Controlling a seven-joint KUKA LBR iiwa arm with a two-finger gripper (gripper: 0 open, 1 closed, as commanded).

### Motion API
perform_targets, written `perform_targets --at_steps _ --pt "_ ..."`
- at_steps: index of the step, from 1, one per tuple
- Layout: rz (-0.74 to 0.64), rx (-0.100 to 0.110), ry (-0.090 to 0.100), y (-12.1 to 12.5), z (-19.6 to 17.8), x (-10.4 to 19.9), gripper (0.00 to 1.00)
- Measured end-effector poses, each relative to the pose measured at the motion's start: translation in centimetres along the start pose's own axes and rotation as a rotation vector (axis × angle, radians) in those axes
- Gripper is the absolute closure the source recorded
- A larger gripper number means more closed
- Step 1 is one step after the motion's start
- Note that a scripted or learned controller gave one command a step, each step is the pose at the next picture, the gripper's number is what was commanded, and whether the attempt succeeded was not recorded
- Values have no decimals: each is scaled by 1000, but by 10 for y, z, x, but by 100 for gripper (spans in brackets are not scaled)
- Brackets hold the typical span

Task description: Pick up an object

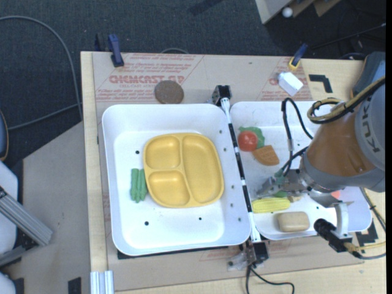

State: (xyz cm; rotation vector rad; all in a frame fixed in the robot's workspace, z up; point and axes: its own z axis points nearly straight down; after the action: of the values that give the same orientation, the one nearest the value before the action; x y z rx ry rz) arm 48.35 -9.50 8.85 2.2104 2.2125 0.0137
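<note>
Low, the claw (275, 187) crowds corn (271, 206) near the right bin's (362, 220) left wall.

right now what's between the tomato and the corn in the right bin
In the camera view, an orange food piece lies between the tomato and the corn.

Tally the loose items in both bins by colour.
Green: 2, beans, leaf
Red: 1, tomato
Orange: 1, piece
Yellow: 2, plate, corn
Tan: 1, bread
Total: 7
</note>
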Motion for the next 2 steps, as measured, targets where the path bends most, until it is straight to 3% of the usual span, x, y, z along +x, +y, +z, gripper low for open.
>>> perform_targets --at_steps 1,2 --pt "3 8 0 6 1 0 0" --pt "5 1 -4 8 -11 -1 100"
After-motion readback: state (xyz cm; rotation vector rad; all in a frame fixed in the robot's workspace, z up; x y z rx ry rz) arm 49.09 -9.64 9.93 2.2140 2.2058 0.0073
